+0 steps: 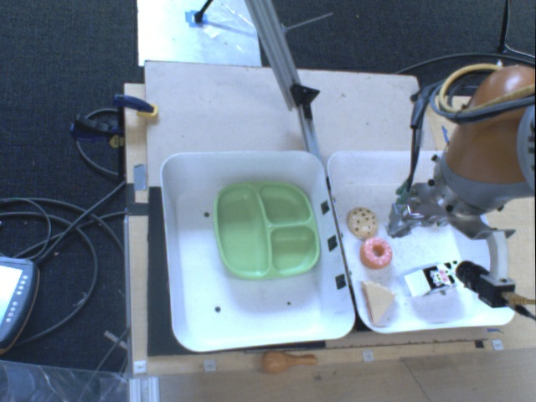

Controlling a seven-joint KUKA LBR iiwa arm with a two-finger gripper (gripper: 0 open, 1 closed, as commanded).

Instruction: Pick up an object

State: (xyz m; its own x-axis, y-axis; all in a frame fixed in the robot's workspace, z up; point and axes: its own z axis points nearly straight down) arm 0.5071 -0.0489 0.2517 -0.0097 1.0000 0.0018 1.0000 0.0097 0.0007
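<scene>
Food sits in the right bin (352, 174) below me: a cookie (362, 220) near the divider, a pink doughnut (376, 253) just beside it toward the front, and a sandwich wedge (378, 301) at the front wall. A small black-and-white box (435, 278) lies further right, near the wedge. My claw (404, 218) hangs over this bin, right of the cookie and apart from it (whether it is released or clenched, I cannot tell from this angle). The left bin (180, 308) holds a green divided plate (267, 229). A wooden spoon (289, 361) rests on the worktop (209, 107) in front.
</scene>
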